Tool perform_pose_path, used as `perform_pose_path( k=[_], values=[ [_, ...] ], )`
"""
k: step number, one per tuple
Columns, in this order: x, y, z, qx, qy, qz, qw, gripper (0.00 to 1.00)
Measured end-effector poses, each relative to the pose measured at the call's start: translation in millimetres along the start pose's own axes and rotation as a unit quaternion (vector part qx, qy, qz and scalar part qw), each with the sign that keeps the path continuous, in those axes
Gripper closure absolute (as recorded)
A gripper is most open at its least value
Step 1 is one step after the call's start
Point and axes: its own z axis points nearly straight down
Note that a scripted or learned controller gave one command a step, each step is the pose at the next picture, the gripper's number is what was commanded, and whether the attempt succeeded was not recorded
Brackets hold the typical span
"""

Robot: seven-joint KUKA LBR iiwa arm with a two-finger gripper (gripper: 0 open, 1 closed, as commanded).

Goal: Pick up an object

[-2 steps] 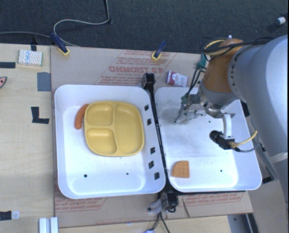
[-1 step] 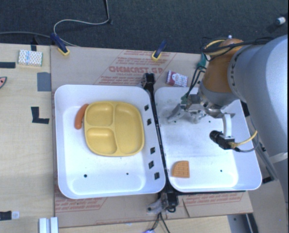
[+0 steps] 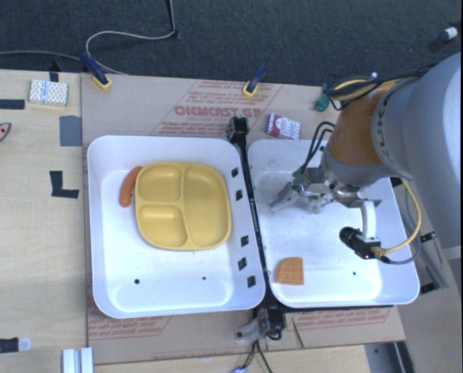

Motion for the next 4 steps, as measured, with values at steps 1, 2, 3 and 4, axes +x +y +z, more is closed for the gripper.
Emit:
perform_pose_path(
  k=[1,2,3,4],
  values=[
    [3.9,-51.2,14.0,-0.003,0.000,-0.001,1.0000,0.00],
    [4.3,-71.7,13.7,-0.005,-0.001,-0.001,1.0000,0.00],
    [3.5,-71.6,4.2,-0.005,-0.001,-0.001,1.0000,1.00],
    [3.6,-71.8,4.3,-0.004,-0.001,-0.001,1.0000,0.00]
  ],
)
